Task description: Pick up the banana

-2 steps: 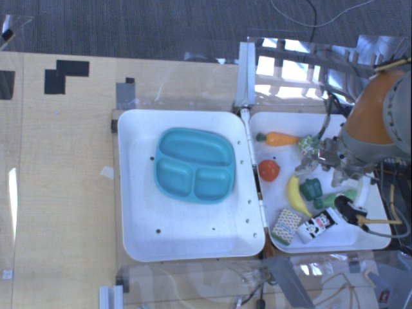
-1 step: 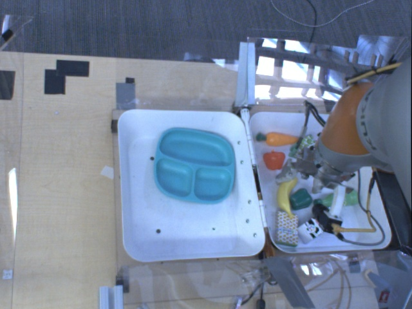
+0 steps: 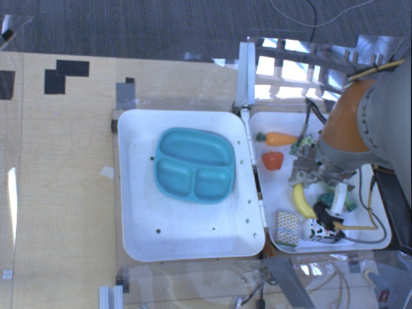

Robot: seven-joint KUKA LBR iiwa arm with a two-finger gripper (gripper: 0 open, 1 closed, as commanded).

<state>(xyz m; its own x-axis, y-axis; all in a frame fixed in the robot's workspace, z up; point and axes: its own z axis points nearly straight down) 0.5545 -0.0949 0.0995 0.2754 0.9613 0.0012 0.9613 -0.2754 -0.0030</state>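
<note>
While the arm (image 3: 370, 118) leans in from the right over the right bin (image 3: 380, 237), its tool (image 3: 313, 177) hangs just above the banana (image 3: 301, 200), which lies flat on the bin floor. Whether the tool is spread or pinched I cannot tell. A carrot (image 3: 280, 138) and tomato (image 3: 273, 160) lie close by, so the descent likely needs care. The blue tray (image 3: 194, 164) sits in the left bin (image 3: 138, 237).

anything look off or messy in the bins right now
Nothing stands out. The blue divided plate sits flat in the left bin; the banana, carrot and tomato lie loose in the right bin.
</note>
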